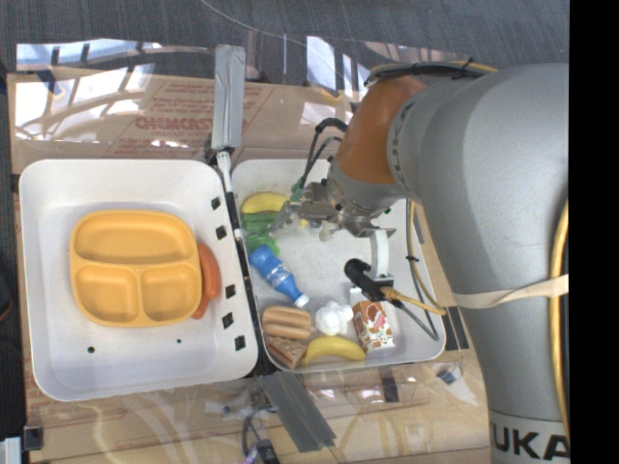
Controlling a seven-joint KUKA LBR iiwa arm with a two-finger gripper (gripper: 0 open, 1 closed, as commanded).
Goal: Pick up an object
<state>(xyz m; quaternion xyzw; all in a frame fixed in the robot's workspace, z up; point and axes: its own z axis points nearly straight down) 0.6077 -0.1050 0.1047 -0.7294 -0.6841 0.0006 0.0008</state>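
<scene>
Camera view looks down at a slant on two white bins sitting side by side on the tabletop, with a sheet of printed cardboard (164, 114) lying behind them. The grey arm (484, 182) comes in from the right, its orange band (372, 133) above the wrist, and the tool (308, 208) hangs over the far left part of the right bin (324, 259). From where I stand I cannot tell whether the tool is open or closed, and I see nothing gripped in it. Just to its left, against the bin's far left corner, lies a yellow piece (259, 202), and a green item (257, 228) sits right below that. Further toward the near side a blue bottle (274, 273) lies tilted, cap end pointing toward the middle of the bin. Along the near wall are a hot dog (287, 321), a banana (335, 349) curved along the edge, a small white lump (334, 317) just above the banana, and a little printed carton (373, 327) standing beside it. The left bin (48, 259) holds a yellow divided tray (131, 264) with an orange item (207, 276) lying against its right side.
</scene>
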